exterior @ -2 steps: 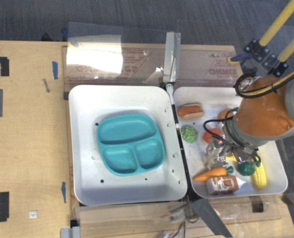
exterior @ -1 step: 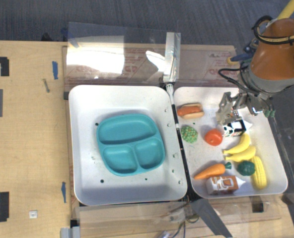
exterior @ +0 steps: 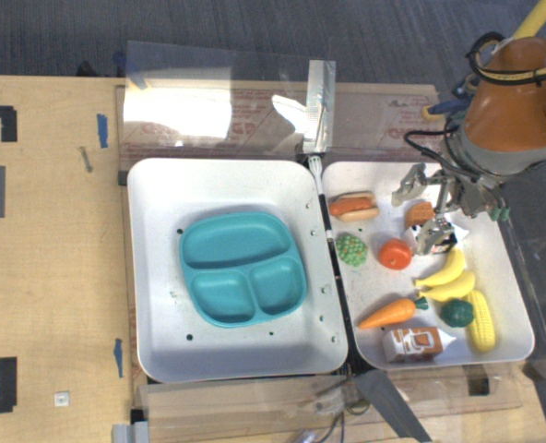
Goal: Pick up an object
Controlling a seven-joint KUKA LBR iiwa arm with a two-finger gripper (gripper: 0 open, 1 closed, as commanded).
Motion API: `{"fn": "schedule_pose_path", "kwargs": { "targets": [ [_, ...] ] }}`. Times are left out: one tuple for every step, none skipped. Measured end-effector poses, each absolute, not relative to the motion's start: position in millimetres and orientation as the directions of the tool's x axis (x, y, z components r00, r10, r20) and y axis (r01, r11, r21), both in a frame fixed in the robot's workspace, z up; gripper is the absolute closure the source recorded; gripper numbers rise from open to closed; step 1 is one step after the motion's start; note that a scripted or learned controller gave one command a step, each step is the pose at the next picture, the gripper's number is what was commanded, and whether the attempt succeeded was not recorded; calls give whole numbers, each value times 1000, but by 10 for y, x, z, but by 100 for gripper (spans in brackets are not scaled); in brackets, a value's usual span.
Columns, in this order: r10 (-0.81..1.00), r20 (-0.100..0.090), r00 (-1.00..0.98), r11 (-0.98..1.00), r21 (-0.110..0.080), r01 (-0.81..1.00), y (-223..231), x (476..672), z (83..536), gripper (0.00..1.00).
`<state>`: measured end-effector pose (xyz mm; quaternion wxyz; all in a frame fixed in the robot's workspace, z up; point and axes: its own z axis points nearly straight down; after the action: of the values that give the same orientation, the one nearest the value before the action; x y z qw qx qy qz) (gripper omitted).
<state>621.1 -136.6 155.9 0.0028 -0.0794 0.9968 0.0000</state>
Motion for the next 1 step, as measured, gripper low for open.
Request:
{"fn": "schedule_pose_path", "kwargs": {
  "targets": [
    [-1,-8,-1000,1000,-1,-1,-1218,5818,883,0]
  ]
}}
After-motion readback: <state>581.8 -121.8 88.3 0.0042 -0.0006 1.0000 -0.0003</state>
